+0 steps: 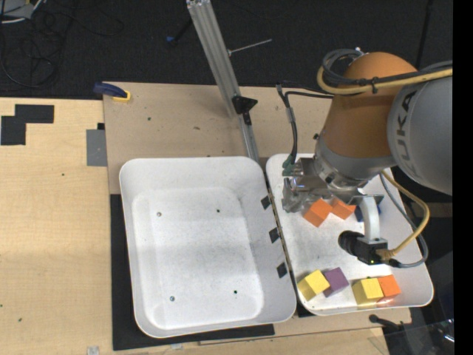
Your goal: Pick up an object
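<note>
A: Where is the gripper (299, 194)?

B: Low in the right bin (292, 254), right of frame centre, just beside two orange blocks (329, 211). Whether it is released or clenched, I cannot tell; the wrist hides it.

A: Other candidates?

B: A yellow block (313, 283) touching a purple block (336, 278), lower right.

A: Advice?

B: Centre over one orange block, clear of its neighbour and the bin wall, then lift straight up.
</note>
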{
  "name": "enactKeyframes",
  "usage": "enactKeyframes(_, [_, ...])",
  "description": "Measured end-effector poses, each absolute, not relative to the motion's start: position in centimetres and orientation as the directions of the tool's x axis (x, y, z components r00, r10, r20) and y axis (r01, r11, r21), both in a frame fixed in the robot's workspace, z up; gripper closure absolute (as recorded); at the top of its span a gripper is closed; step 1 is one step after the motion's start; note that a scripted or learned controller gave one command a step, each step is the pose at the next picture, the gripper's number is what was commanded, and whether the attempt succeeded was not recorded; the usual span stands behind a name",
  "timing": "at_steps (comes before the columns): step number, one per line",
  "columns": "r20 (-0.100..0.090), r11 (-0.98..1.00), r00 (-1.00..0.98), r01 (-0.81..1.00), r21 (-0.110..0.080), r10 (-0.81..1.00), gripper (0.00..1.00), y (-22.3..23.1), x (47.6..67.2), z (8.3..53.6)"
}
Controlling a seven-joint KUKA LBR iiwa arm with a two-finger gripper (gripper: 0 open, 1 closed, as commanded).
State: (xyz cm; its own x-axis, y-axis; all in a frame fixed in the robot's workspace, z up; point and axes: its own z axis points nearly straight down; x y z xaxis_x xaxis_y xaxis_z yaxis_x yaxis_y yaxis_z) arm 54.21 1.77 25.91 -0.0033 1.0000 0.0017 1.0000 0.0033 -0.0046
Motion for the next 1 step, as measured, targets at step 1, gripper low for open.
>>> enactKeyframes(1, [0.002, 0.004, -0.004, 1.000, -0.007, 1.000, 1.00, 7.54, 54.39, 23.93])
